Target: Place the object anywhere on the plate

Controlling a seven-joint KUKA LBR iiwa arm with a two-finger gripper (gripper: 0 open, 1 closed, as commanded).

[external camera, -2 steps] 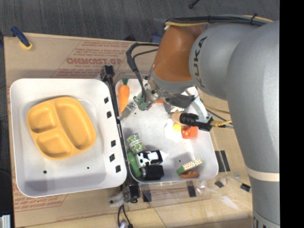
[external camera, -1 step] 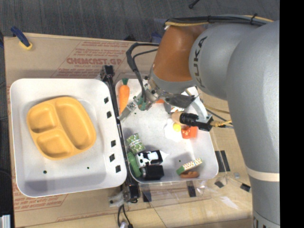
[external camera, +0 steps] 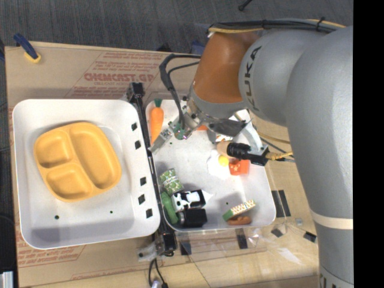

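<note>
The carrot [external camera: 156,122] lies in the right bin [external camera: 264,191] against its left wall, long axis running near to far, green top at the far end. It is smooth orange plastic. The yellow three-compartment plate [external camera: 76,159] sits in the left bin [external camera: 24,179]. The arm [external camera: 264,77] overhangs the right bin, above a red block [external camera: 239,167] and a black-and-white toy [external camera: 191,200].
</note>
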